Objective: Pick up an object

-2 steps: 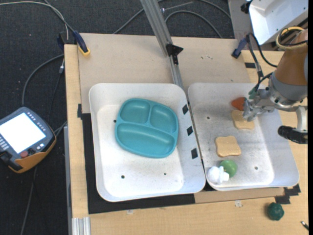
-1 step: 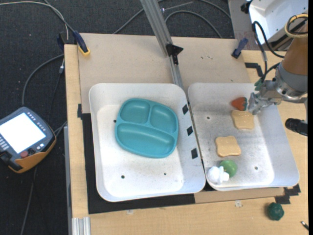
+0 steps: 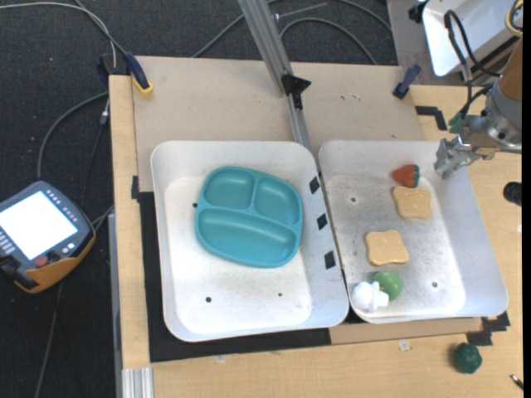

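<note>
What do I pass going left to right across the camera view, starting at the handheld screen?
Handheld screen → teal plate in the left bin → white lump → lower toast → upper toast → end effector → green ball on the bench.

Two white bins (image 3: pixel 249 322) are seen on a pale tan bench (image 3: pixel 216 98). A teal divided plate (image 3: pixel 249 215) is shown in the left bin. In the right bin, two tan toast-like pieces (image 3: pixel 387 247), a red item (image 3: pixel 406 175) and a green-and-white item (image 3: pixel 378 290), perhaps a vegetable, are seen.
</note>
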`<state>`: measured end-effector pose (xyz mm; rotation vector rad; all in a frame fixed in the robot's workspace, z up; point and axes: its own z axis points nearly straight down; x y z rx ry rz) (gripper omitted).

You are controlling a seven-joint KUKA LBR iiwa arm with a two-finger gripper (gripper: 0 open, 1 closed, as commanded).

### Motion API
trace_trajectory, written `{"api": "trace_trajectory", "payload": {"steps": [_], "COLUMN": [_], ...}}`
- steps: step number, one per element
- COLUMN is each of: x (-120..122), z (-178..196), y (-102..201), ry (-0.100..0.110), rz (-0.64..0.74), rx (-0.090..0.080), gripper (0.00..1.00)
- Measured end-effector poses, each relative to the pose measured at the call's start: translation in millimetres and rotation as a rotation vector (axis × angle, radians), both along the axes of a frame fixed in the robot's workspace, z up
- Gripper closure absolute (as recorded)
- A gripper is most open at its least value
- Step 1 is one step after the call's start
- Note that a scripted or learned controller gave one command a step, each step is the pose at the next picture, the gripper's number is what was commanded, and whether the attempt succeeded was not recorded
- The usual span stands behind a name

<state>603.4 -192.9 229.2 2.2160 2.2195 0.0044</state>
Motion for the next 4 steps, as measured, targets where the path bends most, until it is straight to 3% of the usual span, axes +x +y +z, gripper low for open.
{"api": "trace_trajectory", "payload": {"steps": [1,2,4], "x": [-9,-27,-40], "z": [11,4,-15], "y": [52,109,210], "ry": [0.006,0.009,0.009], "rz": [0.003,0.004,0.004], "rx": [0.004,0.004,0.004], "gripper": [1.00,1.00,1.00]}}
